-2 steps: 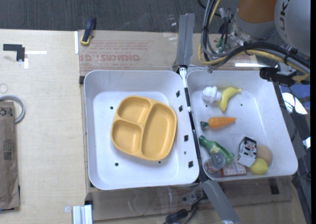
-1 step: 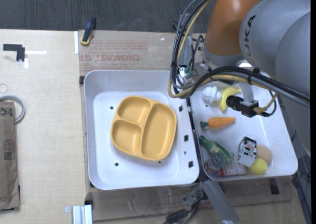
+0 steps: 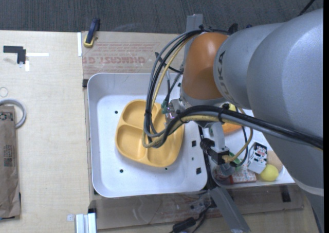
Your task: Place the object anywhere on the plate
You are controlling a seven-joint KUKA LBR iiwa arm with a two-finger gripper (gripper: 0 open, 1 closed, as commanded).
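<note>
The lemon-like object point(image 3: 268, 173) at lower right looked light, hard and slippery, best pinched across its middle; the gripper's state, hidden under the arm, couldn't be told.

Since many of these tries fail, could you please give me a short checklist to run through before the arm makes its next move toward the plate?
1. Plate in place: the yellow divided plastic plate lies flat in the left white bin. Ok.
2. Plate surface free to receive: the compartments that show are bare; the right part is hidden behind cables. Cannot tell.
3. Object in the gripper: the grey arm and cables cover it. Cannot tell.
4. Gripper over the plate: the wrist hangs above the plate's right edge. Ok.
5. Other things still in the right bin: a small yellow lemon-like fruit and a white printed carton lie there. Ok.
</note>
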